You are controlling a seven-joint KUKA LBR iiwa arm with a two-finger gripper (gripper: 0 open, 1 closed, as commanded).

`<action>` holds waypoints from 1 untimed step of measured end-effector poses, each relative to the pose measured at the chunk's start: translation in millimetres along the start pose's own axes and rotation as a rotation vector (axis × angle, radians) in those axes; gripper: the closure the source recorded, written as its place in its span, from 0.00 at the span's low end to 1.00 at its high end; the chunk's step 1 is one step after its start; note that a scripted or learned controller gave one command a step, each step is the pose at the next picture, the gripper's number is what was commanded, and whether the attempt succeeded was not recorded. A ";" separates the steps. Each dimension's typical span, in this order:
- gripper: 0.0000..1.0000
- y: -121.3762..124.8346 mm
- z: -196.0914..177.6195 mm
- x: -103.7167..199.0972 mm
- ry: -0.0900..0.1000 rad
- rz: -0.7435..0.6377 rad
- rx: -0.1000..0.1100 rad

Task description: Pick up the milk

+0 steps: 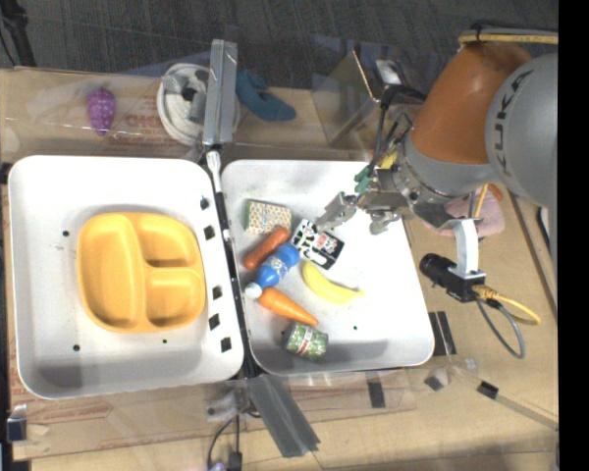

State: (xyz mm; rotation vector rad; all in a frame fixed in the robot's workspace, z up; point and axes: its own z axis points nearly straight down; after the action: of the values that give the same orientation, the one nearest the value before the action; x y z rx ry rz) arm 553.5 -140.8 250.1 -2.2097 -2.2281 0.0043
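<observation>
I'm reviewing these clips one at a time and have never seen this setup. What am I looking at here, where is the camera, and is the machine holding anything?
This is one picture from a camera fixed above a bench, looking down at a slant. The big grey and orange shape at the right is a robot arm; its tool is the small metal part at its end, reaching over the right bin.

Two shallow white bins sit side by side. The left bin holds a yellow divided tray. The right bin holds toy groceries: a black-and-white milk carton, a banana, two carrots, a blue bottle, a green can and a patterned box.

The tool hovers just above and to the right of the milk carton. Nothing shows between its fingers, so it holds nothing.
</observation>
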 end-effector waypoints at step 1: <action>0.00 16.5 96.1 -17.7 0.000 0.014 0.001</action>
State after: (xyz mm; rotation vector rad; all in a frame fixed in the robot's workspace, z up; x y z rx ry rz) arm 569.6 -158.3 153.9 -2.2252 -2.2119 0.0059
